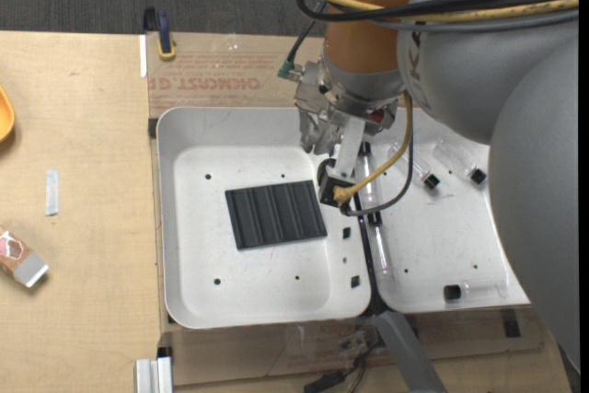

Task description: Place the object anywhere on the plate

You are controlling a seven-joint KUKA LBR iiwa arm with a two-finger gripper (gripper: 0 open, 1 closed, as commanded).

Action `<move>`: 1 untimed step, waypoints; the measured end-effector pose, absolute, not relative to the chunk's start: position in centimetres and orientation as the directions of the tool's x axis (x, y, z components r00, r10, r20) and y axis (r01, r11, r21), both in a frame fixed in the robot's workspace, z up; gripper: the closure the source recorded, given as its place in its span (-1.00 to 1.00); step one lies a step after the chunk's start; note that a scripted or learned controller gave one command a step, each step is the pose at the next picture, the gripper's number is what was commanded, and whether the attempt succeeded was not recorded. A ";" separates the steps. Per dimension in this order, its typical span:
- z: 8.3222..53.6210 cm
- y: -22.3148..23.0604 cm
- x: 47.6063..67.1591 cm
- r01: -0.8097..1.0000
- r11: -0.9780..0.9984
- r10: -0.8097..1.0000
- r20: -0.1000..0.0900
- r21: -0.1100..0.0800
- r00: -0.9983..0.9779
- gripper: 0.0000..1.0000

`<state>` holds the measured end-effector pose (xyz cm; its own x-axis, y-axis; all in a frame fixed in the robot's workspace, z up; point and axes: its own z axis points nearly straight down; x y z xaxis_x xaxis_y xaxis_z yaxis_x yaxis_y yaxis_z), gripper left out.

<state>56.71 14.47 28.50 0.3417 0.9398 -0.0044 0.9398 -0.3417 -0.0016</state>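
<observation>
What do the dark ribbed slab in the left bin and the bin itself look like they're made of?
The ribbed slab looks like matte dark grey plastic or rubber: straight moulded grooves, no shine. The left bin is probably glossy white moulded plastic: rounded corners and a soft sheen along its walls.

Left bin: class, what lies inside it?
A dark ridged plate lies flat on the left bin's floor. The arm covers the bin's far right corner, hiding anything there.

Just one cam here, fixed above the pale wooden bench, looking down at a slant on both shallow white bins.
</observation>
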 end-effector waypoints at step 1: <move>28.5 14.5 56.7 0.940 -0.342 0.940 -0.005 -0.002 0.342 -1.00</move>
